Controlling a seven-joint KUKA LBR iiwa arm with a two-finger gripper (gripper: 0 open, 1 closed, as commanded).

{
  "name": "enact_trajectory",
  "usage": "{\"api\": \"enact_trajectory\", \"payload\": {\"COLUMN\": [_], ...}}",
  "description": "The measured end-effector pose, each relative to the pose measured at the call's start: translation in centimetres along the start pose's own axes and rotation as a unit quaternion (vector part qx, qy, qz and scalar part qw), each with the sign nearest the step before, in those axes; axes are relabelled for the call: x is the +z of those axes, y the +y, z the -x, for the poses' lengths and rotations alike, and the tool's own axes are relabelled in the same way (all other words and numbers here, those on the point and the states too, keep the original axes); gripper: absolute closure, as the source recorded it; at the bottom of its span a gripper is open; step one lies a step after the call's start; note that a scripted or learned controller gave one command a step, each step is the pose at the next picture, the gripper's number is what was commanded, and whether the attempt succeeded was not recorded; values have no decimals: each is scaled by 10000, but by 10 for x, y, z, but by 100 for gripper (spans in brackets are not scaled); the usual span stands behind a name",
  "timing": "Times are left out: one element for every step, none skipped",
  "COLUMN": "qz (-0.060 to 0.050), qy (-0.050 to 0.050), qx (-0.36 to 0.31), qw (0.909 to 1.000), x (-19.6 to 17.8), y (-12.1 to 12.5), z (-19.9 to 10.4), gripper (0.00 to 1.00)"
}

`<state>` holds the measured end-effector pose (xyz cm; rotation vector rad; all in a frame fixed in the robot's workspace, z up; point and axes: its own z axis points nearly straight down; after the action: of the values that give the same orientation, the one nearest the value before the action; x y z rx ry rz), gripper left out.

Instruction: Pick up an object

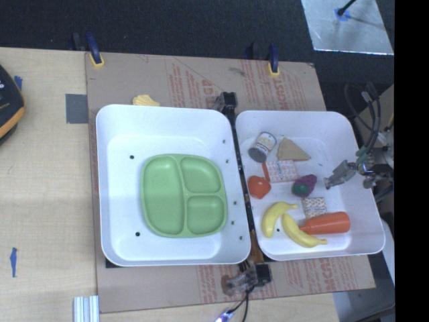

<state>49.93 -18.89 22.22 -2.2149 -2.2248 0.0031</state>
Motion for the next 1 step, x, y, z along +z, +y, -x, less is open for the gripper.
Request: {"api": "enact_trajectory", "payload": {"qz": [-6], "qy": [-2], "qx": [-7], "qw": [10000], "x": [131], "y": [37], "z": [-28], "gripper": [0]}}
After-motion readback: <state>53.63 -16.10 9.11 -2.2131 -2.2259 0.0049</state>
